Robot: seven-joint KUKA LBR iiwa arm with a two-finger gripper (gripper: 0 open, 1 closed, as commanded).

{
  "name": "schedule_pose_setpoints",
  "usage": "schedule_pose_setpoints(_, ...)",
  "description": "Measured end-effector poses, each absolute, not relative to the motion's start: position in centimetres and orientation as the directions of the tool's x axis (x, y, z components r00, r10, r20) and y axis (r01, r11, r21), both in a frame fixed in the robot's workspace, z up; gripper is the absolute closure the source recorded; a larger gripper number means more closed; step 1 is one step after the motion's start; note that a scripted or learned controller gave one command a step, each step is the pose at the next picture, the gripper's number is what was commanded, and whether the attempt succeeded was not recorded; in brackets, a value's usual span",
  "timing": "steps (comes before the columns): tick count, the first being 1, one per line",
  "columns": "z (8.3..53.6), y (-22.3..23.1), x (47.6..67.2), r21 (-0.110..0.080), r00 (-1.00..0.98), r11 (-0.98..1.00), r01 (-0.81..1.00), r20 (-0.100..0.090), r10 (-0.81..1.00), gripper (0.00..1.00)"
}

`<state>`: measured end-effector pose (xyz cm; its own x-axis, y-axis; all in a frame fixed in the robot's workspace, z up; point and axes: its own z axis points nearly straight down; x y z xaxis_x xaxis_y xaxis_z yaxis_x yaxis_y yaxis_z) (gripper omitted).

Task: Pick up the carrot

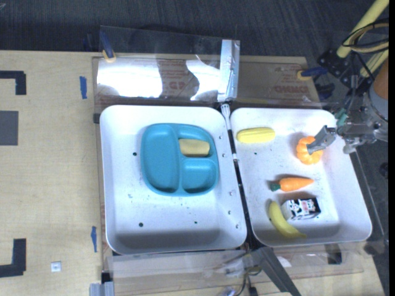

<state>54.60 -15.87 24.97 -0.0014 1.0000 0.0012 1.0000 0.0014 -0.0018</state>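
The carrot (295,183), orange with a green stub at its left end, lies on its side in the middle of the right bin (352,193). My gripper (336,143) hangs over that bin's far right part, up and to the right of the carrot and well apart from it. Its fingers are open with nothing between them; the left finger (320,142) is right beside a small orange pumpkin-like fruit (307,152).
In the right bin a yellow oblong piece (255,135) lies at the back left, with a banana (281,219) and a small black-and-white carton (302,208) at the front. The left bin (123,202) holds a blue divided plate (166,162) with a tan food piece (194,147).
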Motion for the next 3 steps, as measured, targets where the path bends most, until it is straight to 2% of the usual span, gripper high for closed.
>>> schedule_pose_setpoints(1, 21.1, -18.0, 58.1, 0.001, 0.069, -0.069, 0.998, -0.001, 0.998, 0.0)
schedule_pose_setpoints(2, 18.2, -20.3, 60.7, 0.003, -0.147, 0.147, 0.989, -0.003, 0.989, 0.0)
schedule_pose_setpoints(3, 9.8, -21.4, 63.5, 0.007, -0.325, 0.325, 0.946, 0.002, 0.946, 0.0)
